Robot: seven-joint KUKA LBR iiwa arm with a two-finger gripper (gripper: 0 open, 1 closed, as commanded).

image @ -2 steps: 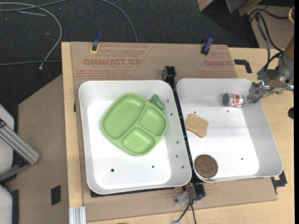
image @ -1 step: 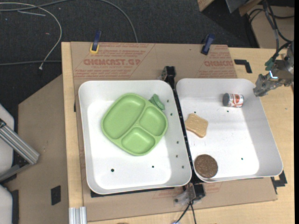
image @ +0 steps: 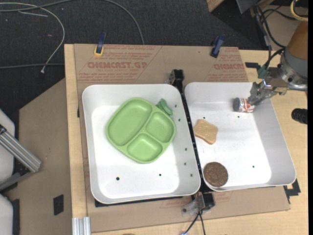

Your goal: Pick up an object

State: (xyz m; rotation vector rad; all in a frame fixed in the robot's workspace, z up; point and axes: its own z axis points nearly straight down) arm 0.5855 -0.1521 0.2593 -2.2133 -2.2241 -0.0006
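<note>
Reaching in from three o'clock, the grey arm's jaws [image: 255, 96] are hovering over a small red-and-white can [image: 244, 105] lying at the right white bin's [image: 264, 170] one o'clock; whether they are wide, narrow or touching it, I cannot tell. A tan bread slice [image: 206, 131] and brown round cookie [image: 215, 174] are sitting toward nine and seven o'clock.

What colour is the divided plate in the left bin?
Light green, seen in the camera view: the divided plate.

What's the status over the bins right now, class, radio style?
Gripper low at right bin's far end, against small can; grasp unconfirmed. Toast slice, brown disc nearer. Green plate in left bin. Nothing blocking.
</note>
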